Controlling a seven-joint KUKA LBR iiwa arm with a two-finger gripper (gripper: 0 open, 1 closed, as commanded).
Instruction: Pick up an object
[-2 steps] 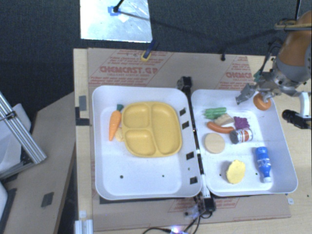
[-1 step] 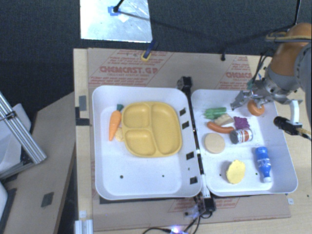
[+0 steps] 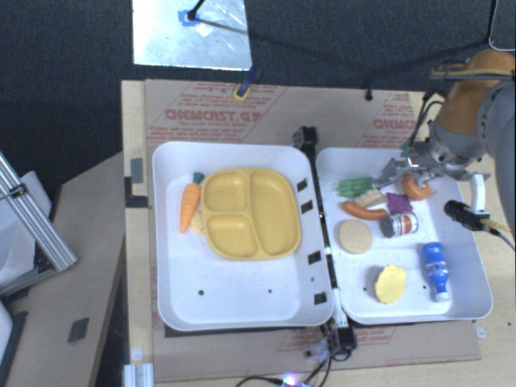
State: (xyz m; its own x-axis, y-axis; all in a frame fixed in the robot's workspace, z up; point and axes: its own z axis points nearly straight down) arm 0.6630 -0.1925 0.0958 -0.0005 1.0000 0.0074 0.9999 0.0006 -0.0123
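Gripper (image 3: 405,170) is low over the far end of the right bin (image 3: 476,297), arm reaching in from the right. Finger state: cannot tell, the metal parts blur together at this angle. Nothing visibly sits between them, so no grasp is confirmed; the pick is not yet done. Closing, lifting and clearing the bin all remain, by my judgement.

Nearest items: an orange ring-shaped piece (image 3: 418,187) just to the right of the gripper and slightly nearer the camera, partly hidden by it; a purple piece (image 3: 398,202) just in front of it; a green leafy piece (image 3: 355,186) to its left. Either of the first two looks like the likely target; which one, I cannot say.

Hot dog (image 3: 364,210) lies in front and to the left, long axis running roughly left-right, slightly tilted. Small can (image 3: 400,225) lies on its side, axis left-right. Blue bottle (image 3: 435,270) lies well in front, long axis running near-far, cap towards the camera.

Left bin (image 3: 173,297) holds a yellow tray (image 3: 250,214) and a carrot (image 3: 189,205), well apart from the gripper.
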